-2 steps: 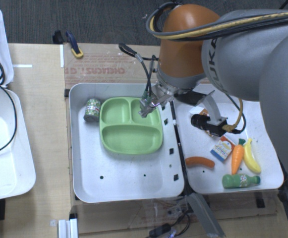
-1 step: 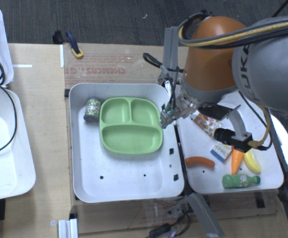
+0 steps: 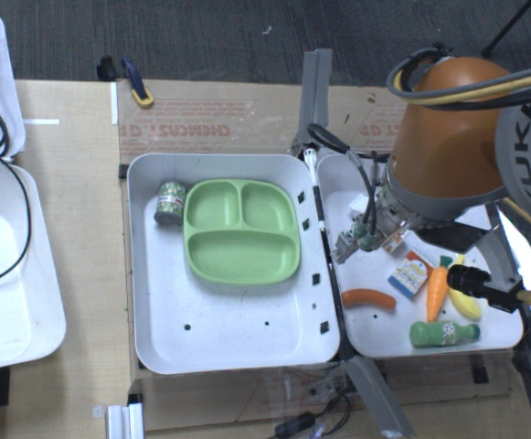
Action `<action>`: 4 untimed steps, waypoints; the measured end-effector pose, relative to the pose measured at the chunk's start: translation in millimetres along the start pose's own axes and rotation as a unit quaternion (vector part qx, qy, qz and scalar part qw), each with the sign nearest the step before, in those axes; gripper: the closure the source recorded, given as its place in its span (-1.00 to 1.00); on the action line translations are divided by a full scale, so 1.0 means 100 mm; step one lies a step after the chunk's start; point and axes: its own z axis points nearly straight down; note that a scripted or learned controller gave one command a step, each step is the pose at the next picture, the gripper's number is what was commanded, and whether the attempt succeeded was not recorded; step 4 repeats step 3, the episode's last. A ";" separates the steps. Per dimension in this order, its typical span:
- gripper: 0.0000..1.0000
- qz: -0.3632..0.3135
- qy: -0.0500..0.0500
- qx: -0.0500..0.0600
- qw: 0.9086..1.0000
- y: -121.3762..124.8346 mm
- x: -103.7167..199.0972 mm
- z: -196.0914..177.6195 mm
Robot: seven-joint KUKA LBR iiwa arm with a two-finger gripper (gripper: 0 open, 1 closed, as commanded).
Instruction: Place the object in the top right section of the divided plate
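Divided plate (image 3: 241,231), one only, pale green with three sections, is lying in the left bin (image 3: 155,327), none of its sections holding anything. Nearest in the right bin (image 3: 375,337), one green bottle (image 3: 442,334) is lying on its side; beyond it one sausage (image 3: 368,298), one carrot (image 3: 437,293), one banana (image 3: 466,304) partly hidden behind a black fitting, and one small carton (image 3: 408,277). One small can (image 3: 169,202) is sitting just beside the plate's left edge. The gripper (image 3: 364,239) is hanging over the right bin's left part; whether its jaws are wide or closed on something, cannot tell, since the arm's orange band (image 3: 452,135) is covering much behind it.
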 end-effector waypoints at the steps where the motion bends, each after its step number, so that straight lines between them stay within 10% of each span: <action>1: 1.00 -0.024 0.000 0.000 1.000 0.94 0.00 0.12; 2: 1.00 -0.018 0.000 0.000 1.000 0.55 0.24 0.38; 3: -1.00 -0.018 0.000 0.000 1.000 0.55 0.24 0.38; 4: -1.00 -0.018 0.000 0.000 1.000 0.55 0.24 0.38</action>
